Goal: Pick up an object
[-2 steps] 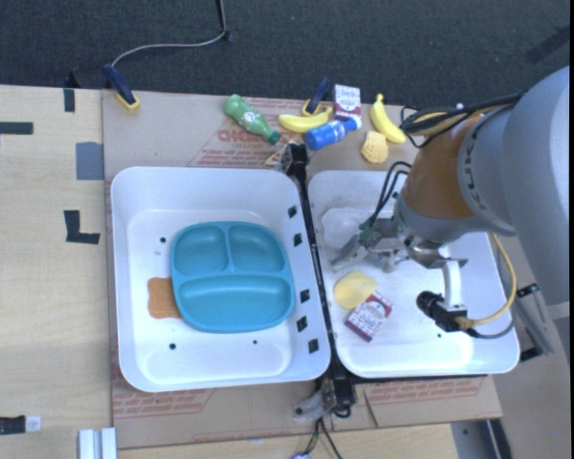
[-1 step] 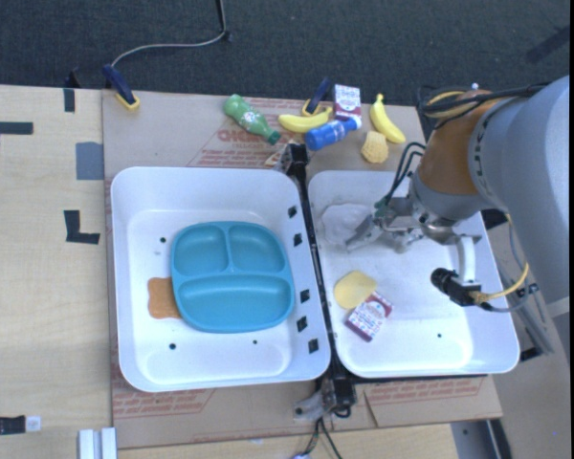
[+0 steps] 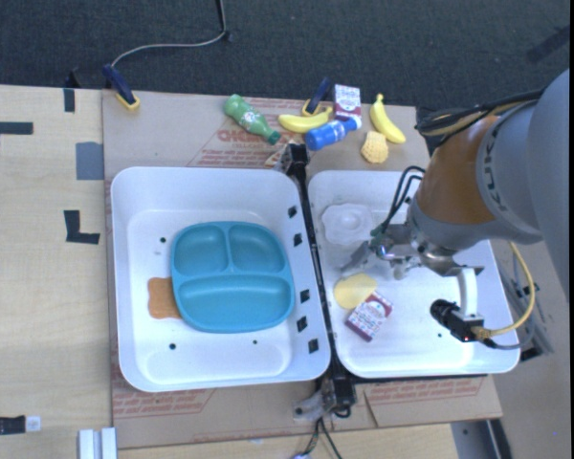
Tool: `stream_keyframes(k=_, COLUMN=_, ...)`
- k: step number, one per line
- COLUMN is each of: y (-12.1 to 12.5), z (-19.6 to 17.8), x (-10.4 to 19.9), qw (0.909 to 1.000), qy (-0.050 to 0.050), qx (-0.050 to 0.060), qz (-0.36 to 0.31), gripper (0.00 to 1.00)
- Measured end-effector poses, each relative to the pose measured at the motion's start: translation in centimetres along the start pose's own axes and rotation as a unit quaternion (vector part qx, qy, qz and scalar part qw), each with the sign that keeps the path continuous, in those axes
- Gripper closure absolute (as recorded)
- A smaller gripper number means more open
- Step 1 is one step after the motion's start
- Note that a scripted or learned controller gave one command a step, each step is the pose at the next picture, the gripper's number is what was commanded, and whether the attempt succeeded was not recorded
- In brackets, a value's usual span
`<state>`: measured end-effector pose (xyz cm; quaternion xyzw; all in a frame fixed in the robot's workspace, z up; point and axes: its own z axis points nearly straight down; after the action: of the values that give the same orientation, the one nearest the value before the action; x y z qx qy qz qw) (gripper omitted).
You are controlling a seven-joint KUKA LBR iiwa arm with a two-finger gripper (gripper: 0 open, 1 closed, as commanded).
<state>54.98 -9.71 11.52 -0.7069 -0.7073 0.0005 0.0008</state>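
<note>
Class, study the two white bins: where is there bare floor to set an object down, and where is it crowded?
Left white bin: bare floor along its far wall and along its near wall, either side of the blue divided plastic plate. Right white bin: crowded, with the grey arm's gripper, a clear plastic cup, a pale yellow piece and a small red carton.

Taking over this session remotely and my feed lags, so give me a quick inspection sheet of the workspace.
Surface: cardboard-covered bench bearing two white bins, left bin, right bin.
Job's things: right bin holds a pale yellow piece, a small red carton, a clear cup.
Clutter: left bin holds a blue divided plate over a tan piece; behind the bins, green bottle, two bananas.
Grippers: pincer low in the right bin.
Cables: black cable behind.
Surroundings: dark carpet.
</note>
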Motion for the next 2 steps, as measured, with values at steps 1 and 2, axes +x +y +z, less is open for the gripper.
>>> stream_keyframes(k=1, y=-1.9, z=2.6, x=-0.2, qw=1.0, qy=0.0, qx=0.0, qz=0.0, gripper=0.0)
stream_keyframes(k=2, y=-5.4, z=2.9, x=-0.1, qw=1.0, qy=-0.001, qx=-0.005, qz=0.0, gripper=0.0)
